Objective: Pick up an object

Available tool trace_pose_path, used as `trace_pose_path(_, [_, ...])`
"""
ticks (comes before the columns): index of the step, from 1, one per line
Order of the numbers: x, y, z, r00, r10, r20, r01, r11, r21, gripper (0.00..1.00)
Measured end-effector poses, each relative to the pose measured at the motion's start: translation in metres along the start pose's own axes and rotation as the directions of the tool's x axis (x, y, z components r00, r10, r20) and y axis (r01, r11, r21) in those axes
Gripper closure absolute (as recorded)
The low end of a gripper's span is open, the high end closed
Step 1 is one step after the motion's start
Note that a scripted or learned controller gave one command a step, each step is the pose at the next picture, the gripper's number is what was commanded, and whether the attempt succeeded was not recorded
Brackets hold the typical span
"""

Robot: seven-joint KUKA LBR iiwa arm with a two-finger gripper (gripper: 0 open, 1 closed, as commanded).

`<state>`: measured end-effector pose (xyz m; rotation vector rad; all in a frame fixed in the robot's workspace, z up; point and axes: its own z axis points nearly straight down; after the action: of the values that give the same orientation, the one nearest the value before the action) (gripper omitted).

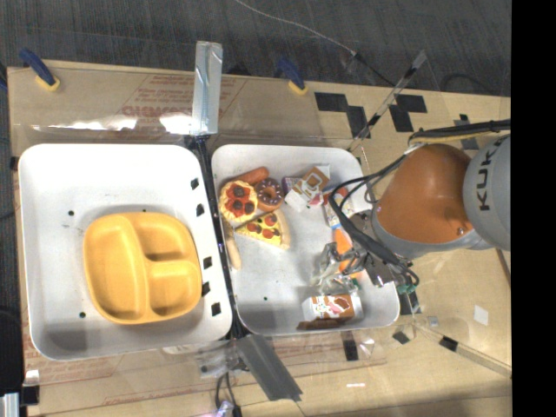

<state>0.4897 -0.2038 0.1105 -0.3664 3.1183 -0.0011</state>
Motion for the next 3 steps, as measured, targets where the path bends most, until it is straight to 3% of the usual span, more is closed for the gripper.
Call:
trace_pose_path(1, [-0.102, -0.030, -0.086, 1.000, -0.030, 0.006, 0.030, 1.000, 0.004, 1.00])
trace_pose_path(2, [-0.101, -0.030, -0.083, 1.000, -0.029, 0.001, 0.029, 1.000, 0.001, 0.00])
trace_pose_path(3, [-0.057, -0.018, 0.019, 0.995, -0.097, 0.000, 0.097, 0.995, -0.002, 0.00])
